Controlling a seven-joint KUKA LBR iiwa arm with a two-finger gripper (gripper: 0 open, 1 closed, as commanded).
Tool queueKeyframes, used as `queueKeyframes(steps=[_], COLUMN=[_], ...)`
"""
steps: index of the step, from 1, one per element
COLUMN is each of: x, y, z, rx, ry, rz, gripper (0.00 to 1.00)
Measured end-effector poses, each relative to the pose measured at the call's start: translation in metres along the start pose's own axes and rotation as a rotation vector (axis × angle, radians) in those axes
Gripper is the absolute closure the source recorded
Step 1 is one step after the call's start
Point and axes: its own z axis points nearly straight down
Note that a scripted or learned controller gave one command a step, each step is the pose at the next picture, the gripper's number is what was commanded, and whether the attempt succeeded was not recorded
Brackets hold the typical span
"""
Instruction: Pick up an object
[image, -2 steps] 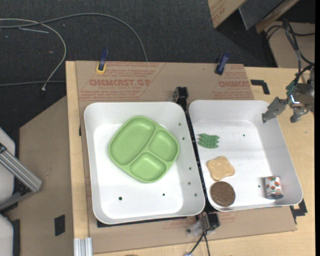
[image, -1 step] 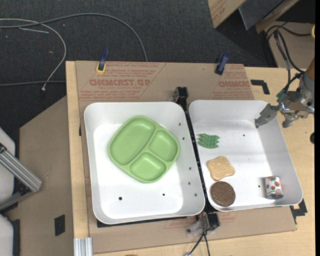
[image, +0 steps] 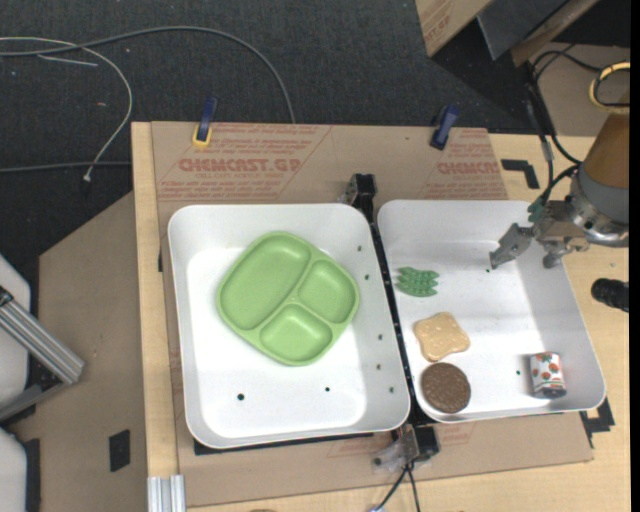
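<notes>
The right bin (image: 560, 300) holds four things: a small green bumpy piece (image: 418, 282) near its left wall, a tan toast-shaped piece (image: 441, 336) below that, a round brown disc (image: 445, 387) at the front rim, and a small can with red spots (image: 545, 374) at the front right. My gripper (image: 522, 258) hangs over the bin's far right part, well right of the green piece. Its fingers stand open with nothing between them.
A green divided plate (image: 288, 297) lies in the middle of the left bin (image: 200, 380). Blue clamps (image: 206, 119) (image: 445, 126) hold the cardboard sheet at the back edge. Cables run behind the bench.
</notes>
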Motion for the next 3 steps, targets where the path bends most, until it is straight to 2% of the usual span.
queueKeyframes(steps=[1, 2, 3], x=[0.002, 0.001, 0.011], y=[-0.007, -0.005, 0.000], z=[0.060, 0.045, -0.010], rx=[0.002, -0.006, -0.012], ry=[0.001, -0.001, -0.004], rz=[0.002, 0.002, 0.000], gripper=[0.00, 1.00, 1.00])
